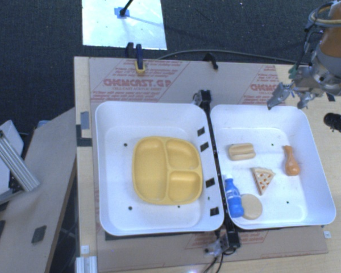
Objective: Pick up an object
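Observation:
The right bin point(307, 131) holds a hot dog bun point(241, 151), an orange drumstick-shaped piece point(291, 161), a pizza slice point(263, 180), a blue bottle point(233, 196) and a round tan cookie point(251, 206). My gripper point(290, 97) hangs above the far right corner of that bin, away from all these objects. Its two fingers are spread apart and open, with nothing between them.
The left bin point(113, 124) holds a yellow divided plate point(166, 169). A black clamp bar point(211, 152) runs between the two bins. A blue-and-yellow clamp point(138, 57) stands on the board behind the left bin.

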